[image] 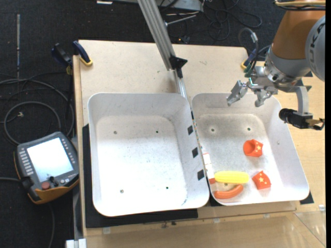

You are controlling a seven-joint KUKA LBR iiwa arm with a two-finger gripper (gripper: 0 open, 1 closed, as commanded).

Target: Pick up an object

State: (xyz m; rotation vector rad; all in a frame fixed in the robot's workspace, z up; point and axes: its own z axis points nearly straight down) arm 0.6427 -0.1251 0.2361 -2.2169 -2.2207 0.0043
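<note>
We see the hand (247,95) hanging over the far rim of the right bin (289,138), its two fingers spread apart and nothing between them. Below the hand and nearer the camera, well apart from it, four small things lie on that bin's floor: an orange cup-like piece (253,148) sits closest to the hand, directly beneath it in the view; further down, a red block with a pale mark (261,180) rests near the front wall; just to that block's left lies a yellow banana-shaped piece (231,177), and touching the banana's near side is a curved orange-red piece like a sausage (228,191), tucked into the front left corner. To the left of the hand, across the shared rims, we see the left bin (98,138), its white floor speckled with dark grit. Both bins rest on a pale wooden surface (129,66), which stretches away beyond the hand and to its left. A slanted metal rail (155,25) rises from the join between the bins toward the far edge. At the far left corner of the surface a blue and yellow clamp (81,53) grips the edge. Off the surface, far to the hand's left, a control pendant with a bright screen (45,164) lies on the dark floor (31,45) among black cables (26,94).
</note>
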